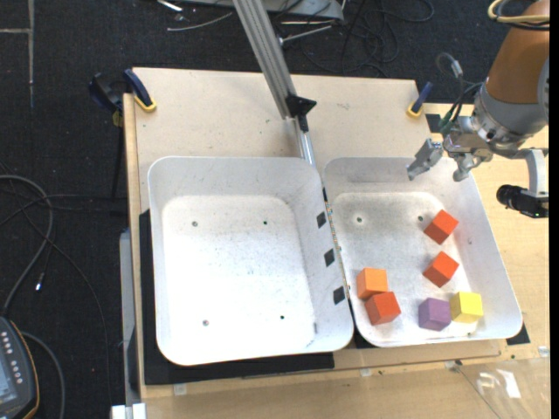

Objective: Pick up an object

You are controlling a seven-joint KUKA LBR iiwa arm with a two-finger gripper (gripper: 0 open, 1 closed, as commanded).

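Observation:
The right bin (384, 182) holds several small blocks. A red-orange block (441, 226) lies near its right wall, another red-orange one (441, 269) just below it. An orange block (373, 281) touches a red block (383, 307) near the bin's front left. A purple block (434, 313) and a yellow block (467, 306) sit together at the front right. My gripper (443, 164) hangs above the bin's back right corner, open, its two fingers spread with nothing between them. It is well above and behind the nearest red-orange block.
The left bin (175, 182) stands beside the right one, their rims meeting mid-bench. A slanted metal pole (266, 46) crosses the back of the bench. Clamps sit at the bench's back corners (140, 94). Cables lie on the dark floor around.

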